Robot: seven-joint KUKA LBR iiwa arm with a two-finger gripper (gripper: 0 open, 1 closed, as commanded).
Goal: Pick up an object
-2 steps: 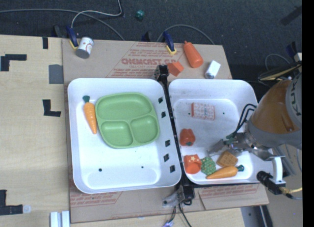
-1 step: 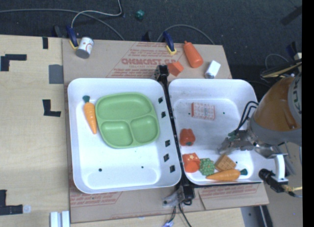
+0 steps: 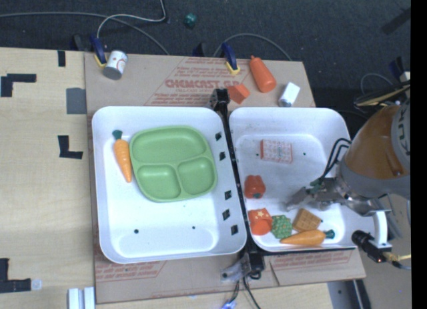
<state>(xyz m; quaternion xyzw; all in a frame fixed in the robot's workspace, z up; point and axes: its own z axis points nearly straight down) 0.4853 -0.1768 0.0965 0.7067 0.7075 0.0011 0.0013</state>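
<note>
Whether the gripper (image 3: 301,197) is released or clenched I cannot tell — it hovers beside the brown waffle piece (image 3: 307,220); crowded toys invite a miss.

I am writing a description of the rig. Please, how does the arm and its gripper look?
The arm is grey with a broad orange band above the wrist. Black cables loop along its side. The gripper is small, dark grey metal, with two thin fingers.

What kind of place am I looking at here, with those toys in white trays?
Most likely a robotics lab test bench. A grey and orange robot arm reaches over two white bins holding toy food such as a plastic carrot and a green divided plate, with loose cables behind.
</note>
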